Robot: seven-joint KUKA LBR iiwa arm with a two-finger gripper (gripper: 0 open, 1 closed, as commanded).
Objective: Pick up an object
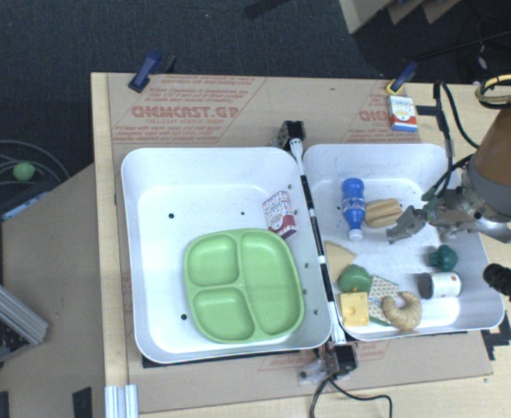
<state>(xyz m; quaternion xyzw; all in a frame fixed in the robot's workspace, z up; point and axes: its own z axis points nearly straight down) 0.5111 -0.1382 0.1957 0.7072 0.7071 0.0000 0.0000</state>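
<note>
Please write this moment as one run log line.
arm: over right bin | gripper: beside hot dog, holding nothing | left bin: green tray

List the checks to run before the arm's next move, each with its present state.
1. Pincer inside the right bin: ok.
2. Pincer carries nothing: ok.
3. Target near: hot dog bun sits just beside the pincer: ok.
4. Room around the bun: blue bottle lies close on its far side: not ok.
5. Finger opening: cannot tell.
6. Left bin with its green divided plate out of the arm's way: ok.
</note>
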